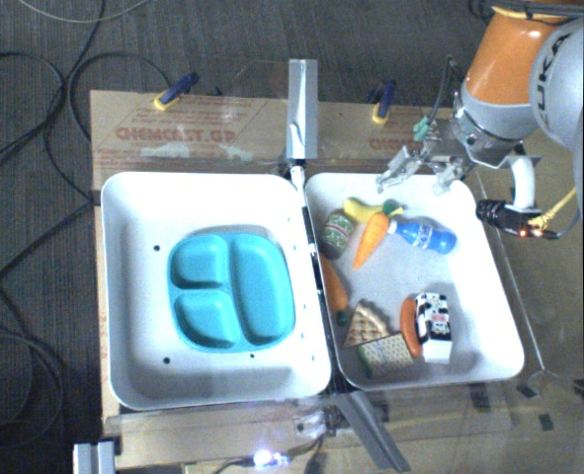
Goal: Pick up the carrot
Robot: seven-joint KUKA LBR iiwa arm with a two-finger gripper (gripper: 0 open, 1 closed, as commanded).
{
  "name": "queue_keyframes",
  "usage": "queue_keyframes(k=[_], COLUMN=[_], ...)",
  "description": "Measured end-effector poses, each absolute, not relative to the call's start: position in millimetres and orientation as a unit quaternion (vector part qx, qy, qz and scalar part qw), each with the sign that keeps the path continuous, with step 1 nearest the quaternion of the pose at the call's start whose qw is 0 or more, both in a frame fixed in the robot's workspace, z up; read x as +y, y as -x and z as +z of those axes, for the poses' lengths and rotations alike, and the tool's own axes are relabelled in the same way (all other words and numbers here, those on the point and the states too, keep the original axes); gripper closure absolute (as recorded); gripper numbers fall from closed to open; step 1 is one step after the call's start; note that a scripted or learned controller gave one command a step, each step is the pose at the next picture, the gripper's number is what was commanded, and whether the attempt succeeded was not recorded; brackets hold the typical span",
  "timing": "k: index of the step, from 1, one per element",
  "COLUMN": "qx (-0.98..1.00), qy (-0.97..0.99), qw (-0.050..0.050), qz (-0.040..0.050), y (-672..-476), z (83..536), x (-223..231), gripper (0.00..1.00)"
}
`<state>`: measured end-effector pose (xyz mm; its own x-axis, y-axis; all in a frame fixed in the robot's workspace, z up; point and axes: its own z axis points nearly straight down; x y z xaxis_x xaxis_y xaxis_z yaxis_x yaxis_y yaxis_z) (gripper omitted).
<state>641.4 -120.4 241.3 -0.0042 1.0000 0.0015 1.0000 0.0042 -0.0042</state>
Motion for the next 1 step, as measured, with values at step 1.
queue_keyframes(k=[1], qx=[-0.782], qy=[0.623], qw=[0.001], qz=[0.0005], y=[-622.1], z=[94.7], x=[-116.4], gripper=[0.00])
